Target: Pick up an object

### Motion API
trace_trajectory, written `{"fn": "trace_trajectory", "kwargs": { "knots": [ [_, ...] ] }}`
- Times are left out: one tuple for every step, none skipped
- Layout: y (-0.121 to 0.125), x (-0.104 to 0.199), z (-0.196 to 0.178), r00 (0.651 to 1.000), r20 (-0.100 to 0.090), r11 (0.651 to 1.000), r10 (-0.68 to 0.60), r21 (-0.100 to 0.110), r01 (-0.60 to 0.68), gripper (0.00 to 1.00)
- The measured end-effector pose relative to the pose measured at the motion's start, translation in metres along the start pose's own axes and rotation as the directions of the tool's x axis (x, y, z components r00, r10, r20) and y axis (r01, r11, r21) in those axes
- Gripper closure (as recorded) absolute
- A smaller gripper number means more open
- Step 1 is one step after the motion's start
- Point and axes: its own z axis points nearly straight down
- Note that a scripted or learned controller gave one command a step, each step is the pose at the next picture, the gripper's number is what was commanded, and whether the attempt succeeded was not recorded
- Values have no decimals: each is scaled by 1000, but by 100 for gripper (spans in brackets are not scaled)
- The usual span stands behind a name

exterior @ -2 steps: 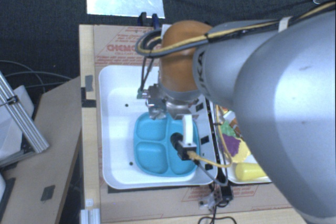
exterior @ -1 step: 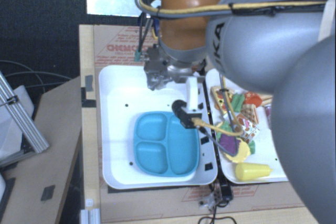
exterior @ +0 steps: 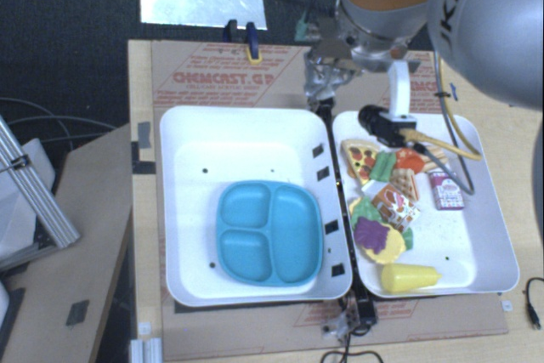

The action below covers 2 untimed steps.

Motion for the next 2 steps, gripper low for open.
{"fn": "trace_trajectory", "kwargs": {
  "knots": [
    [65, 91, -43, 1000, -5, 1000, -16, -1, 16, 100],
    [-27, 29, 43, 1000, 3, 1000, -3, 25, 3, 100]
  ]
}}
